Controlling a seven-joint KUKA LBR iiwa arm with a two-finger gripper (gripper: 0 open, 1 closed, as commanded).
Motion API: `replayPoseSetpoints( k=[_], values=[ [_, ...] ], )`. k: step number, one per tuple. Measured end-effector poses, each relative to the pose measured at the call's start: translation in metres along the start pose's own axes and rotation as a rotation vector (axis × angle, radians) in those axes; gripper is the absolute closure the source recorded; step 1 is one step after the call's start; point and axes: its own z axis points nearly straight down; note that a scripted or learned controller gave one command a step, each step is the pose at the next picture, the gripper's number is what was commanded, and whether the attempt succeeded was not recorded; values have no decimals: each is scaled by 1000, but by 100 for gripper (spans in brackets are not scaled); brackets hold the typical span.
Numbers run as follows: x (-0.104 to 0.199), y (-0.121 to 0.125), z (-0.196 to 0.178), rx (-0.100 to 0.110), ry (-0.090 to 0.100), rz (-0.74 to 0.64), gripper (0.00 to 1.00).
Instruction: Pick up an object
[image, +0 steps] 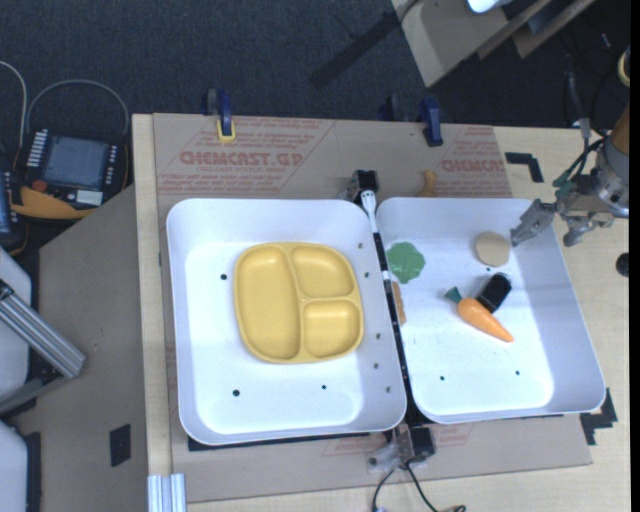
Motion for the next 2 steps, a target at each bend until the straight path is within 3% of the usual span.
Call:
replayPoseSetpoints(
  k=[1, 2],
  values=[
    [1, 3, -8, -14, -4, -3, 0],
    [2, 6, 35, -8, -1, -4, 0]
  ],
)
